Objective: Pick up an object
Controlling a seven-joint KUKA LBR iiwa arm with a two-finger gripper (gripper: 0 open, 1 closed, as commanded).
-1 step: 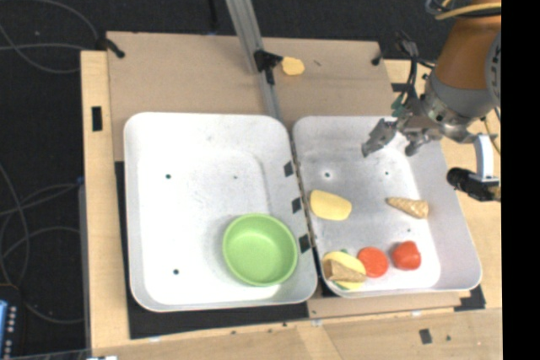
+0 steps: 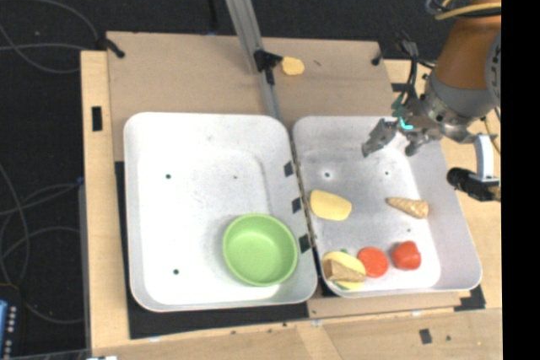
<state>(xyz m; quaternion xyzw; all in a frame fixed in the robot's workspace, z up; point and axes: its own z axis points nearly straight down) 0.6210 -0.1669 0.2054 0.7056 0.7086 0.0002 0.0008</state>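
Note:
The right bin [image 2: 354,139] holds a pale yellow lump [image 2: 330,205] near its left wall. A tan cone-shaped piece [image 2: 408,206] lies toward its right side. Along the front edge sit a yellow and brown piece [image 2: 344,269], a small orange-red ball [image 2: 372,260] and a red piece [image 2: 407,255]. My gripper [image 2: 395,140] hangs open over the back right of this bin, its two dark fingers spread, with nothing between them. It is well behind all the objects.
A green bowl [image 2: 260,249] sits at the front right of the left bin [image 2: 169,156]. A grey metal pole [image 2: 240,13] rises from the bench behind the bins. A small yellow item [image 2: 293,66] lies on the bench beside the pole's base.

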